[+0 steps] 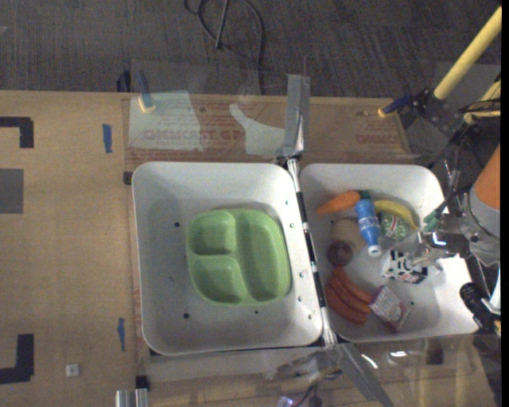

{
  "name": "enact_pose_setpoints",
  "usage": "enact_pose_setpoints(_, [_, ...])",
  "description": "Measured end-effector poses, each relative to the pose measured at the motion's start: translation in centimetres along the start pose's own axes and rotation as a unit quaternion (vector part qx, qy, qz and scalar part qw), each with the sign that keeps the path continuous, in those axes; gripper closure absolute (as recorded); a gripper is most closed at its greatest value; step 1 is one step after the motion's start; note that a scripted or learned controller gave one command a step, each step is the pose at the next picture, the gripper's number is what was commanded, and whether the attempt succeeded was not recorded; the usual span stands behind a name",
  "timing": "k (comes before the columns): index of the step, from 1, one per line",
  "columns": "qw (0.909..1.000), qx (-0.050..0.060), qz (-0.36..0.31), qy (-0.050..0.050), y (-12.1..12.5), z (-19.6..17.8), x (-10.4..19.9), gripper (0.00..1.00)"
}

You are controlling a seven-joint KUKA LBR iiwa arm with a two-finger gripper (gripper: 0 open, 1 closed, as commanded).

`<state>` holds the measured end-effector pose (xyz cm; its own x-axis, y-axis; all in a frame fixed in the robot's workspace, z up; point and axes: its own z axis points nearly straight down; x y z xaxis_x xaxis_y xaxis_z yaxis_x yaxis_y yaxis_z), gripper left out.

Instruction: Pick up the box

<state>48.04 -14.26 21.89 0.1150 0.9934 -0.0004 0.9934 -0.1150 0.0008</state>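
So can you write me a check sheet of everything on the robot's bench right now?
Surface: brown bench bearing two shallow white bins, left and right.
Job's things: small black-and-white patterned box and small reddish box, both in the right bin.
Clutter: green divided plastic tray in the left bin; orange carrot, blue bottle, yellow banana, sausages in the right.
Grippers: gripper over the patterned box.
Cables: black cable beyond the bench.
Surroundings: blue tape strips.
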Motion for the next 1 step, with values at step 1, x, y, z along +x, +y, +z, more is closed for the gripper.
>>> enact_pose_setpoints(1, [0.9778,0.000,0.209,-0.001,-0.16,-0.59,0.97,1.00])
